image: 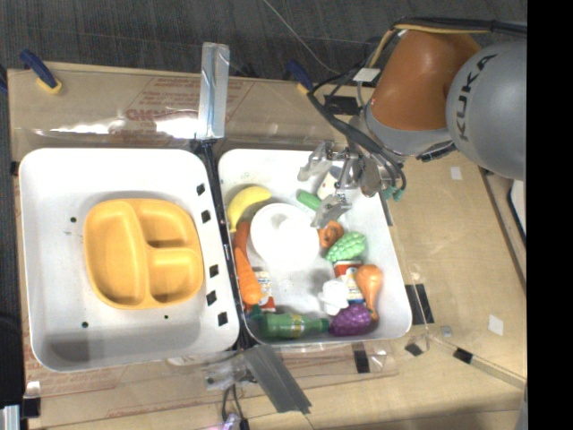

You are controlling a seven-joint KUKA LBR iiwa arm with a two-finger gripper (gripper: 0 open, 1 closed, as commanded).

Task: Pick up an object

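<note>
Light wooden table (466, 267) bearing two shallow white plastic bins, the left bin (36, 240) holding a yellow divided tray (143, 249), the right bin (394, 267) holding mixed toy foods (345, 271); grey arm's jaws (336, 191) hover at its upper edge, spread state indiscernible.

A robotics lab is indicated. Two white bins (116, 164) are fixed side by side on a wooden worktop (466, 267), with black tape marks stuck to its right side and clamps (40, 70) set at its far edge. A grey industrial arm (488, 106) lettered KUKA is mounted there, with cables (336, 92) run loosely. Plastic toy food (345, 249) is heaped in the right bin.
</note>
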